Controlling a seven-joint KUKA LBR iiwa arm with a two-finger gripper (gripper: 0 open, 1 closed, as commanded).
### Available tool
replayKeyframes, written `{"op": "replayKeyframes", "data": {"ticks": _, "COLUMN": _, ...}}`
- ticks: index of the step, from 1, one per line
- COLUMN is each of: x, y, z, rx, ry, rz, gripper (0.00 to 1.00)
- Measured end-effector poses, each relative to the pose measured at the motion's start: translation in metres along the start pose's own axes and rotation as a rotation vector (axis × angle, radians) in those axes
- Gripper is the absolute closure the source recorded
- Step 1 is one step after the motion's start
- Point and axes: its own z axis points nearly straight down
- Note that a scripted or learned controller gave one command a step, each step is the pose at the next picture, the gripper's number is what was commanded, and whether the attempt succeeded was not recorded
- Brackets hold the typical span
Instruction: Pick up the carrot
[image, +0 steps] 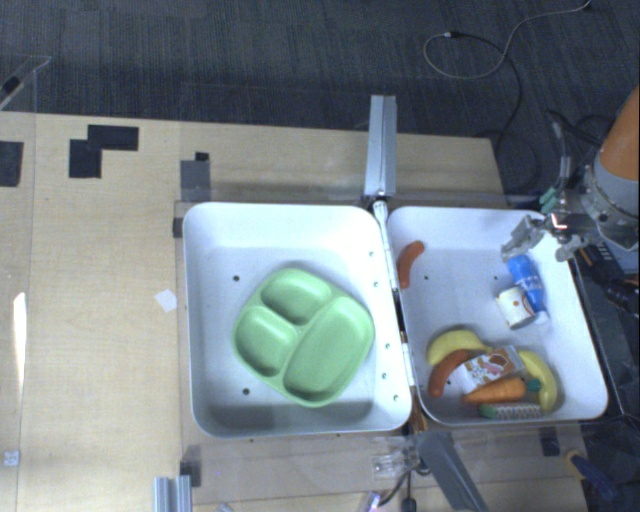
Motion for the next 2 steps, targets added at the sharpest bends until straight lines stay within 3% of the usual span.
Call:
{"op": "replayKeyframes", "data": {"ticks": 1, "x": 0.017, "y": 0.002, "z": 0.137, "rx": -0.002, "ry": 0.0, "rz": 0.049, "gripper": 0.0}}
{"op": "replayKeyframes", "data": {"ticks": 2, "x": 0.074, "y": 0.061, "z": 0.153, "rx": -0.006, "ry": -0.004, "rz": 0.114, "gripper": 0.0}}
